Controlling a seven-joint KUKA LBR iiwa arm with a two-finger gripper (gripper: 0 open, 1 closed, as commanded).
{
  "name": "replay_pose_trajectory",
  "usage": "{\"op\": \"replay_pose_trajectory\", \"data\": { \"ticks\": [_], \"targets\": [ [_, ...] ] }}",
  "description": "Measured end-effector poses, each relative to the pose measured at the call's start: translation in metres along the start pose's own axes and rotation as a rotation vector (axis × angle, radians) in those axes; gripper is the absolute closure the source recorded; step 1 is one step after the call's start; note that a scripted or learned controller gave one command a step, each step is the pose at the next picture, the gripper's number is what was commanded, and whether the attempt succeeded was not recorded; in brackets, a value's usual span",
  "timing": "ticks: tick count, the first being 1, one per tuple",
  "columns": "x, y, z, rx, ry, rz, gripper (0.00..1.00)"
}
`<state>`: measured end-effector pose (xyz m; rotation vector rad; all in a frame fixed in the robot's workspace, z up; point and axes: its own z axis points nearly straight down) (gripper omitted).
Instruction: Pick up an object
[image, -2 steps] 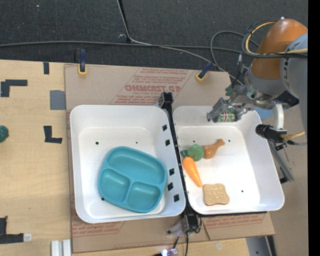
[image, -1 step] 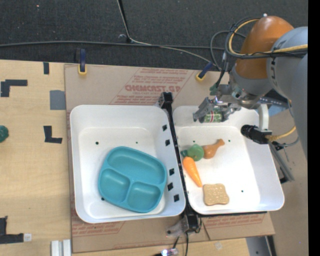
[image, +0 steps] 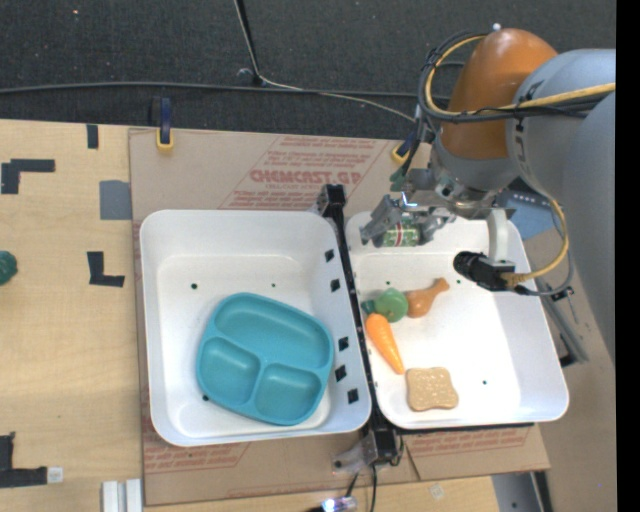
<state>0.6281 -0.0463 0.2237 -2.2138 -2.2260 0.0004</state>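
Observation:
My gripper (image: 403, 232) hangs over the back left corner of the right bin (image: 520, 375). A small can with a green and red label (image: 405, 237) sits between its fingers, and they are shut on it. Lower in the same bin lie a green vegetable (image: 388, 303), a brown drumstick (image: 429, 296), an orange carrot (image: 384, 342) and a slice of toast (image: 432, 389).
The left bin (image: 165, 250) holds a teal divided plate (image: 264, 357). A black divider (image: 345, 290) runs between the two bins. The arm's black cable end (image: 485, 270) hangs over the right bin's back. The bins rest on a cardboard sheet (image: 270, 170).

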Motion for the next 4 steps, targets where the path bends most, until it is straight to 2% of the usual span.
{"op": "replay_pose_trajectory", "data": {
  "ticks": [1,3,4],
  "targets": [
    [0.059,-0.016,-0.006,0.001,0.000,-0.001,1.00],
    [0.149,-0.030,0.003,0.000,0.000,0.000,1.00],
    [0.146,-0.030,0.003,0.000,-0.002,0.003,0.00]
  ]
}}
